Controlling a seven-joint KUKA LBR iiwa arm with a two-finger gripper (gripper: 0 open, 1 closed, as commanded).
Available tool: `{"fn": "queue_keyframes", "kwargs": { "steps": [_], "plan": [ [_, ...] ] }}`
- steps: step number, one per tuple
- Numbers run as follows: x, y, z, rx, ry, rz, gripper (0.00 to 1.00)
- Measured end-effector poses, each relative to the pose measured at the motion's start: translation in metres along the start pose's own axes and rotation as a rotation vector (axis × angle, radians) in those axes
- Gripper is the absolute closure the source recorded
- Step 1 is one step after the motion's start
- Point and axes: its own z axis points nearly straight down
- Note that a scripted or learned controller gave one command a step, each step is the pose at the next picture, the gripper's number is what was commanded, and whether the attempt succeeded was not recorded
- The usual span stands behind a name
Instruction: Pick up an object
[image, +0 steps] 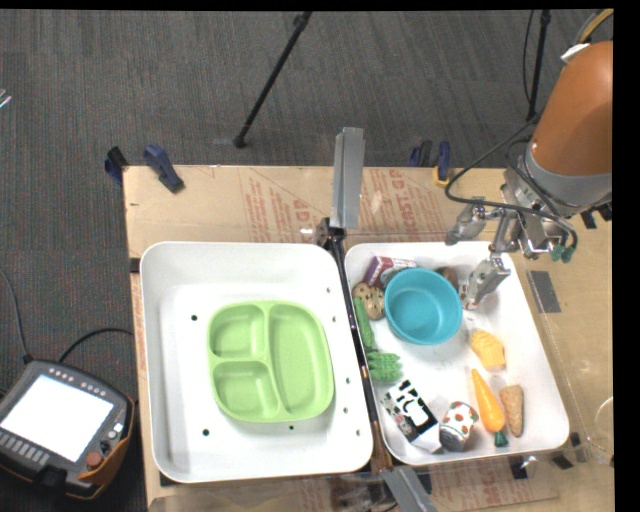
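- The approach step is judged to be in hand: the gripper (484, 283) is seen at the far side of the right bin (545, 372), just right of the blue bowl (423, 306); nothing is held.
- Whether the jaws are apart cannot be told.
- A descent onto one object is needed next; the orange piece (488, 349) lies near.
- The carrot (487, 399) and patterned egg (459, 423) crowd the near side; the green tray (271, 360) lies in the left bin (165, 300).

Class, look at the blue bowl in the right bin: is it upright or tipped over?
Upright. The blue bowl shows its round open rim and its inside facing up.

Dark grey carpet (150, 70) surrounds a cardboard-topped bench (250, 195) (blue clamps (160, 165) grip its far edge).
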Motion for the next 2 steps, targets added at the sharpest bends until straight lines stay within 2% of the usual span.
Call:
{"fn": "queue_keyframes", "kwargs": {
  "steps": [1,2],
  "plan": [
    [0.022,0.001,0.148,-0.004,0.015,-0.065,0.0],
    [0.065,-0.039,0.193,-0.001,0.004,-0.181,0.0]
  ]
}}
